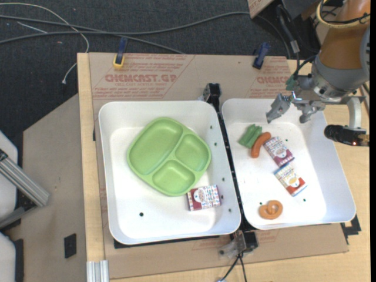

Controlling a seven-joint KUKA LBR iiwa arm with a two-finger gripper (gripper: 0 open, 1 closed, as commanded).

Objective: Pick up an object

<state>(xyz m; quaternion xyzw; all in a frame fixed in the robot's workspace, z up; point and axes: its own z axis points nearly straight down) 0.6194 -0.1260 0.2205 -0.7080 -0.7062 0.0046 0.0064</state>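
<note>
- Left bin [111,157]: a green plastic divided plate [169,155], smooth and stiff, with a small printed carton [203,197] just beside its lower right edge.
- Right bin [329,187]: a green pepper [249,136] touching an orange sausage [260,145], 2 cartons [278,150], [290,179] and an orange ring [271,210]. All look light; the rounded toy food may roll, so grip across its narrow middle.
- Gripper [292,111]: fingers apart, empty, above the right bin's far edge.

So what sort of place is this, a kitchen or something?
More likely a robotics lab test bench than a kitchen. The food is toy-like: a small orange donut and sausage lie in a white bin, a robot arm hangs above, and loose cables trail across the dark floor.
</note>
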